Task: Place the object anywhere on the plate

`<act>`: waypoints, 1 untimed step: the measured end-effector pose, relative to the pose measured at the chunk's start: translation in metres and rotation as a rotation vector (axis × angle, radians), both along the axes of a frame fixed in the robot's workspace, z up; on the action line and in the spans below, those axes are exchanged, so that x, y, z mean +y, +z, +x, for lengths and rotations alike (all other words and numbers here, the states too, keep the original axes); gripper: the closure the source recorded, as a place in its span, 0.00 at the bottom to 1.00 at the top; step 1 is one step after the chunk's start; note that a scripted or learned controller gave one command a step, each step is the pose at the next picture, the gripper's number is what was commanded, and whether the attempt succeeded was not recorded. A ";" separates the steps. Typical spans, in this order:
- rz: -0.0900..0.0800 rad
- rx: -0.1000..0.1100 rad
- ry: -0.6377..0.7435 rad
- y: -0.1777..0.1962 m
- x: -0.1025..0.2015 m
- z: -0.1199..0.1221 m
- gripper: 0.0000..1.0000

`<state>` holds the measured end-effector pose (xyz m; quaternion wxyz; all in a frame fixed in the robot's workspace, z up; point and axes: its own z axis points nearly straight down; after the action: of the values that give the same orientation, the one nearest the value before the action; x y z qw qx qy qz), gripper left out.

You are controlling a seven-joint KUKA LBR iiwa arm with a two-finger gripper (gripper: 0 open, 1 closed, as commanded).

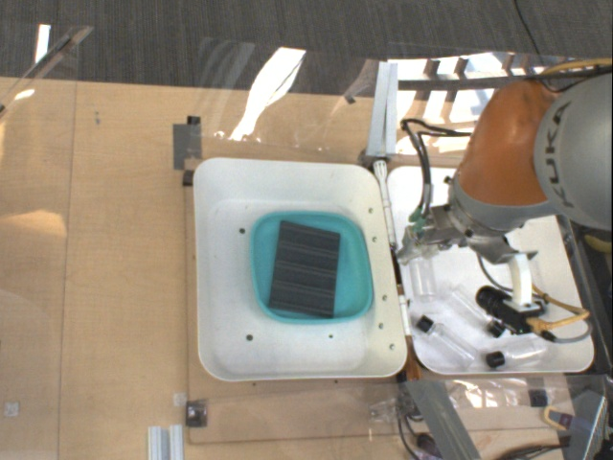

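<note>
Object: a dark grey, ribbed rectangular slab [306, 270] is lying flat on the plate, tilted slightly off square, with teal showing on all four sides.
Plate: a teal, rounded-square shallow dish [356, 278] is sitting in the middle of the left white bin [220, 257].
Task standing: judging from how things are lying, the slab is resting fully on the plate, so the placing appears done.
Handling: the slab is looking stiff and light, probably rubber or foam. Its ridges are likely giving good friction, and it seems in little danger of breaking.
Where to take hold: the two long edges are offering the narrower span, so a pinch across the short width near the middle would be keeping it level.
Tool: the two-finger tool [423, 242] is hanging over the left edge of the right white bin [575, 357], well apart from the slab. Whether it is open or closed cannot be told, as the wrist is hiding it.
Arm: the grey arm with its orange band [508, 151] is reaching in over the right bin.
Right bin: two small black pieces [424, 325] are lying there among some clear plastic bits too faint to count.
Count: one slab, one plate, two bins, one arm.
Counter: a tan wooden counter [96, 257] is carrying both bins side by side.
</note>
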<state>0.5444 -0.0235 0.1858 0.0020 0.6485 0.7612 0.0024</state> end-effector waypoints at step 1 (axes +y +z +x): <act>-0.001 -0.001 0.143 0.040 0.081 0.023 1.00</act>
<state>0.5671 0.0578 0.2253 0.0023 0.5925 0.8055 0.0026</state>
